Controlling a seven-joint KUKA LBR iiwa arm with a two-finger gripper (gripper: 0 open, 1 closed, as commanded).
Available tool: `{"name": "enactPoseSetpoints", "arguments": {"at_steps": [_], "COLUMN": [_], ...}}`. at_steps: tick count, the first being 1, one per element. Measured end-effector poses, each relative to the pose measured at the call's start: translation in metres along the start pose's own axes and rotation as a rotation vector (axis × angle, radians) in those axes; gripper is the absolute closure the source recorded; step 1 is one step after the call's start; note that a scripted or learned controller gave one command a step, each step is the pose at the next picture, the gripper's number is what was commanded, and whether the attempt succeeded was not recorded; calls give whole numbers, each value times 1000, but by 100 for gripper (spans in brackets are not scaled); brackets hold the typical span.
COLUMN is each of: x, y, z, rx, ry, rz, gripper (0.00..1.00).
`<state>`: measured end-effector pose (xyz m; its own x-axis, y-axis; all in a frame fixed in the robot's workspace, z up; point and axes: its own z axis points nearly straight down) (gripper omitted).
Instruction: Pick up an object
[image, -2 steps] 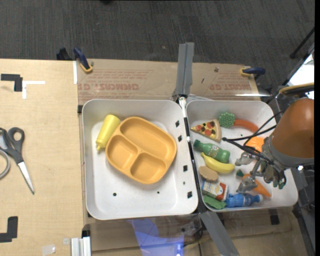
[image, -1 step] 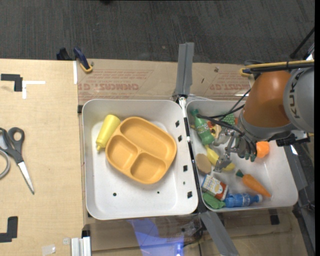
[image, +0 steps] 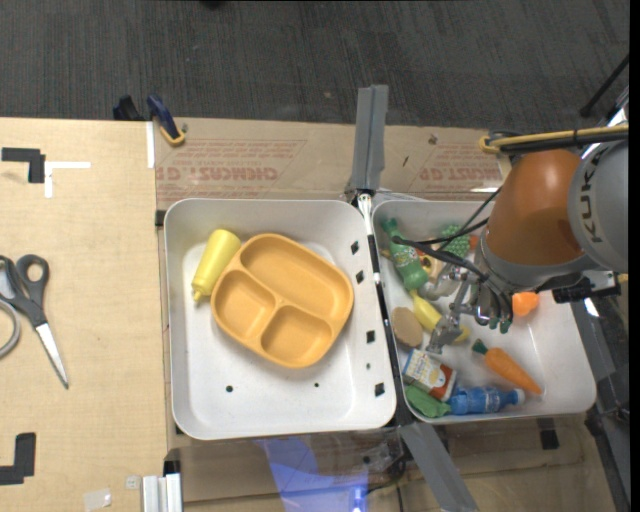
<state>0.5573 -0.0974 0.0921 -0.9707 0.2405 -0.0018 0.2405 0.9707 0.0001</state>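
My gripper (image: 462, 318) hangs low over the middle of the right bin (image: 560, 400), under the orange wrist band. Several small items lie around it: a green bottle (image: 407, 262) at the back left, a yellow piece (image: 427, 312) just to its left, and a tan disc (image: 407, 326) beside that. A small printed carton (image: 428, 371) sits below it, while a blue bottle (image: 483, 401) and an orange carrot (image: 512, 370) lie toward the front. Nothing visibly sits in the gripper.
The left bin (image: 200, 400) holds an orange divided plate (image: 282, 298) and a yellow bottle (image: 213, 262). Scissors (image: 35, 310) lie on the bench at far left. A grey divider (image: 369, 140) runs between the bins at the back.
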Motion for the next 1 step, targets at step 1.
{"name": "enactPoseSetpoints", "arguments": {"at_steps": [1], "x": [3], "y": [0], "z": [0], "rx": [0], "ry": [1], "rz": [17], "gripper": [0]}}
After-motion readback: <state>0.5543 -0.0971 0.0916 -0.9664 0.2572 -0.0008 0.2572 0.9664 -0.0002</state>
